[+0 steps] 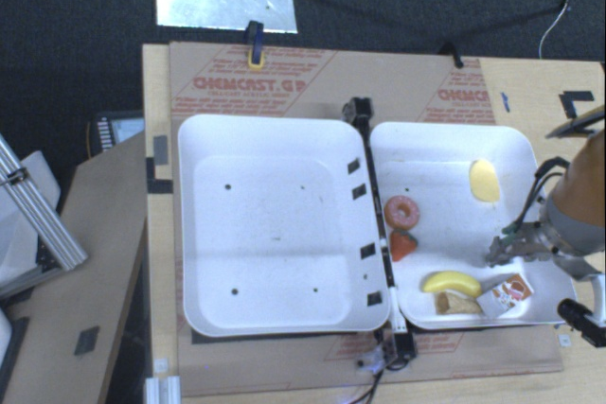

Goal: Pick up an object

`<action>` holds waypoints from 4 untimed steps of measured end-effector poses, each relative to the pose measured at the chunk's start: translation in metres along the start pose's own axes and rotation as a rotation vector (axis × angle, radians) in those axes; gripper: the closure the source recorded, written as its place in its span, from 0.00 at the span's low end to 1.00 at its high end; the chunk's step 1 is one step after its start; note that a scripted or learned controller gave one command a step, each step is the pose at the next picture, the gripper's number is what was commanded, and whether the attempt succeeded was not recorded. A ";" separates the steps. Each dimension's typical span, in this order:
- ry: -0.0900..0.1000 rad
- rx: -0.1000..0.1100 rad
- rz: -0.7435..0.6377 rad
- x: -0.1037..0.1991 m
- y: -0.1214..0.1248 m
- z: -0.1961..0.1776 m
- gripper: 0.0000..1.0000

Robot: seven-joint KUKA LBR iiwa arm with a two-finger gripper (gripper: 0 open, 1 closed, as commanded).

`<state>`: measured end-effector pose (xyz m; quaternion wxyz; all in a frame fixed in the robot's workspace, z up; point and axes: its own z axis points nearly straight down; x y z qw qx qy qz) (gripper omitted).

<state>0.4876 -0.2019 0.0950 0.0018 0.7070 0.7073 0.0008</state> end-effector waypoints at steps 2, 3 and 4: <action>0.000 -0.006 -0.010 0.098 0.088 0.010 1.00; 0.000 -0.005 -0.007 0.120 0.147 0.009 1.00; 0.001 0.003 -0.001 0.119 0.134 0.011 1.00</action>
